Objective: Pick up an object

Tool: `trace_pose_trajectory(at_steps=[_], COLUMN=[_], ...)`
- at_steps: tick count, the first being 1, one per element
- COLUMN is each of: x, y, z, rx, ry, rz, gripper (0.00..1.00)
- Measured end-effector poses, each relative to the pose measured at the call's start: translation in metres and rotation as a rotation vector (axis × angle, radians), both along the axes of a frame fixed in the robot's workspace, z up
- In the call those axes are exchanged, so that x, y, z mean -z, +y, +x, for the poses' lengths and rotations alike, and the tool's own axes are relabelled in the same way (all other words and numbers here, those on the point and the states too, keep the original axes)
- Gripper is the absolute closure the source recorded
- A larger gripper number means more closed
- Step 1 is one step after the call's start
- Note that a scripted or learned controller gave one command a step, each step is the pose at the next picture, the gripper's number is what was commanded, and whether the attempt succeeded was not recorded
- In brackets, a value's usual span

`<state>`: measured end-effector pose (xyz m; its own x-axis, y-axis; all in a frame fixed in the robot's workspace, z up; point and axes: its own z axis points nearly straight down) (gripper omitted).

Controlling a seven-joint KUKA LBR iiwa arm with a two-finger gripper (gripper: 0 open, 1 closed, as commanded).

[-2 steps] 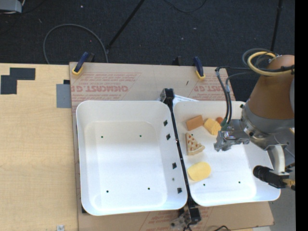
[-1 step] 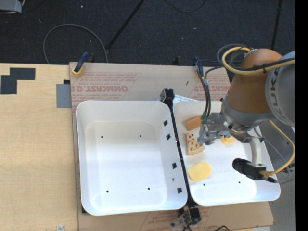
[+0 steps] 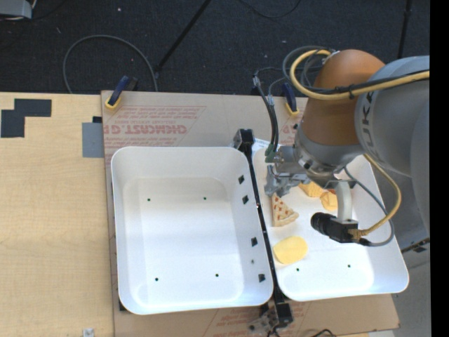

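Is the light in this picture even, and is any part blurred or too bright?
Camera view: light is even and soft; the left bin is bright white without strong glare; the pizza-slice toy and yellow disc look sharp; faint shadows lie under the arm.

Bench seen from one fixed camera set overhead, angled downward at a slant.

Both shallow white plastic bins are taken in whole: the left bin (image 3: 182, 230) is framed at the centre and the right bin (image 3: 351, 272) toward the lower right. The pale wooden bench top (image 3: 49, 216) is shown across the left of the frame, and a dark carpeted floor (image 3: 175, 20) with cables is seen along the top, so the far side lies at the upper edge. The grey and orange arm (image 3: 351, 111) is caught large at the upper right, close beneath the lens.
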<state>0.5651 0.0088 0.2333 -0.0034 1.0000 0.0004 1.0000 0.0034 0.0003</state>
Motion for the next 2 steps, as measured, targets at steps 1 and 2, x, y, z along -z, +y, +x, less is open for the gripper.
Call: trace_pose_trajectory(at_steps=[1, 2], x=[0.012, 0.019], y=[0.042, 0.091], z=[0.029, 0.051], rx=[0.001, 0.001], ry=[0.002, 0.001], rz=[0.000, -0.001], gripper=[1.00, 1.00])
